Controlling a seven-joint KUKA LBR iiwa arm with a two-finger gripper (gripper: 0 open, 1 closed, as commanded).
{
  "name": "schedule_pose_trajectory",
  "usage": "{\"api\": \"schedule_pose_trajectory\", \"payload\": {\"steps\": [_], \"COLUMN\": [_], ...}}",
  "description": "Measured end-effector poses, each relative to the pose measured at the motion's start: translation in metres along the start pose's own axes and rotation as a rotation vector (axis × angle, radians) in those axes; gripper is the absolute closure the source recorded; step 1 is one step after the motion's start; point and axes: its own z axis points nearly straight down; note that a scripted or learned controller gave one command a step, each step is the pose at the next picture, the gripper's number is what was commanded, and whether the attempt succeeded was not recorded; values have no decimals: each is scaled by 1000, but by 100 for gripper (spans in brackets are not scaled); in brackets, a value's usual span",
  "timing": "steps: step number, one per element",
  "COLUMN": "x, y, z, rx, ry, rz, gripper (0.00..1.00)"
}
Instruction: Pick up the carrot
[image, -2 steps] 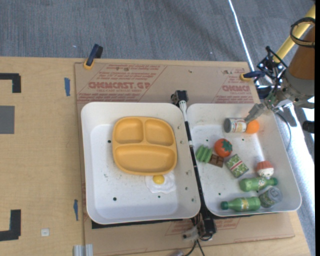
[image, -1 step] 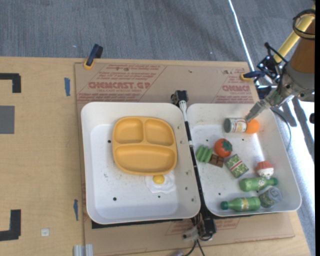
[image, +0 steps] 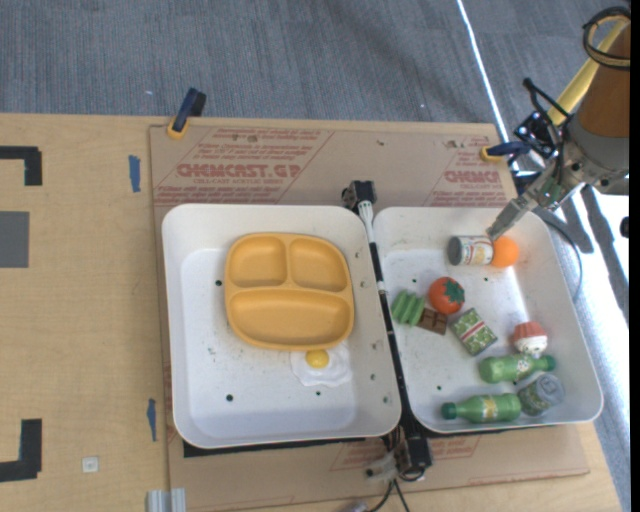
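Robot pincer (image: 497, 232) at the right bin's (image: 590, 400) far edge, grip state impossible to tell, carrot (image: 507, 251) just below it, small can (image: 468, 250) beside.

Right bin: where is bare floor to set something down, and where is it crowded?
In the right bin, bare floor lies in the near-left corner, bordered by the green bottle and chocolate piece. Bare too: the far-left strip beside the can. It is crowded from the tomato to the near-right corner.
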Motion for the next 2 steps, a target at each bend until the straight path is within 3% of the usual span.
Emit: {"api": "schedule_pose_trajectory", "payload": {"steps": [1, 2], "x": [6, -7], "y": [3, -5], "z": [11, -15], "rx": [4, 0], "ry": [5, 0], "rz": [-5, 130], "gripper": [0, 0]}}
